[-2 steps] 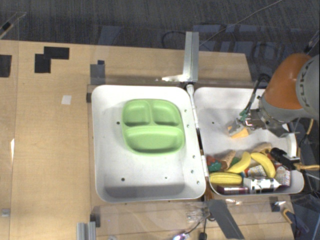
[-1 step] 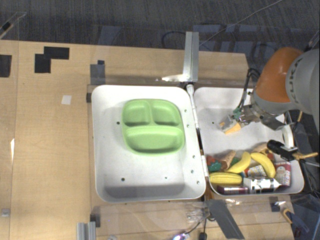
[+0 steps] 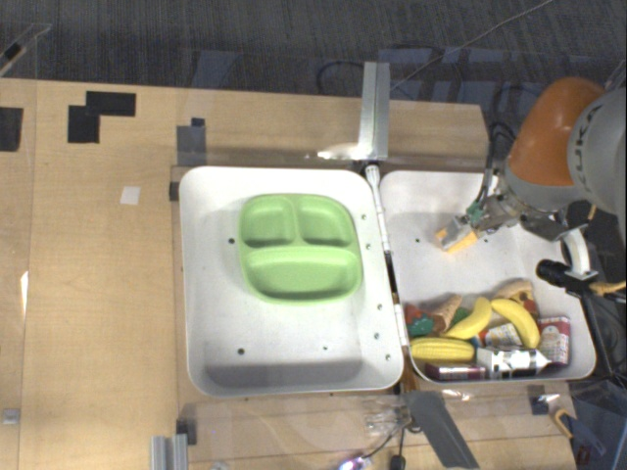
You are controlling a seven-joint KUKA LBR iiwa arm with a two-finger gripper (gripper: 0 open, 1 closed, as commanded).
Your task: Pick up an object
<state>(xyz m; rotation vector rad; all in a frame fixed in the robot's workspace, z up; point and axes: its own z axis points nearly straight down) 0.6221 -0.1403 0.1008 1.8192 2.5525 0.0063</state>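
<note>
My gripper [image 3: 478,217] hangs over the upper part of the right bin [image 3: 421,199], reaching in from the right under the arm's orange band. A small yellow-orange piece [image 3: 456,236] lies right at its tip, on or just above the bin floor; whether it is gripped cannot be made out. Along the bin's near wall lies a pile of toy food: a yellow banana [image 3: 519,319], a second banana [image 3: 473,319], a yellow piece [image 3: 441,349], a cone [image 3: 446,308], a red can [image 3: 554,340] and a white bottle [image 3: 509,362].
The left bin [image 3: 211,292] holds a green divided plate [image 3: 297,246] near its middle. A metal divider post [image 3: 375,106] stands between the bins at the back. Black cables run behind the right bin.
</note>
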